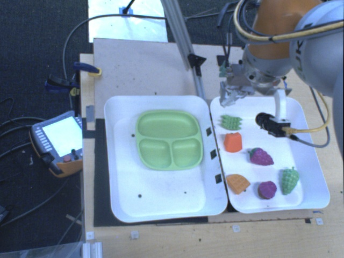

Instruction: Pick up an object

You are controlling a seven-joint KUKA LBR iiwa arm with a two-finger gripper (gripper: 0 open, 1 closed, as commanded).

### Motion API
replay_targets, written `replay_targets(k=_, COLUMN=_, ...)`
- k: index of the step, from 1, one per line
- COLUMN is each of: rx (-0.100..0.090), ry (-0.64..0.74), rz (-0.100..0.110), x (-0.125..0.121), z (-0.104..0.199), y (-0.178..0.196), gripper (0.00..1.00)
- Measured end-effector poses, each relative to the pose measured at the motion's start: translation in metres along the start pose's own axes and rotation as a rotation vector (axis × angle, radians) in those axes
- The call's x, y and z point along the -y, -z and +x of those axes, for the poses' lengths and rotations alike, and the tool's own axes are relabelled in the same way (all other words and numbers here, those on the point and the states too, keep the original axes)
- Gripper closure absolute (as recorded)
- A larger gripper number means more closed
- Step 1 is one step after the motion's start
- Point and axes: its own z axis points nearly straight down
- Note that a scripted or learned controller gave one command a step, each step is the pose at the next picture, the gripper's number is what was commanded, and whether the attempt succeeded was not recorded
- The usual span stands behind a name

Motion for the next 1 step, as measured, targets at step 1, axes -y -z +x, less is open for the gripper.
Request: replay_targets(k=1, rx=0.0, ry=0.0, rz=0.0, x=0.0046, z=0.0508, y=-0.0035, gripper=1.0)
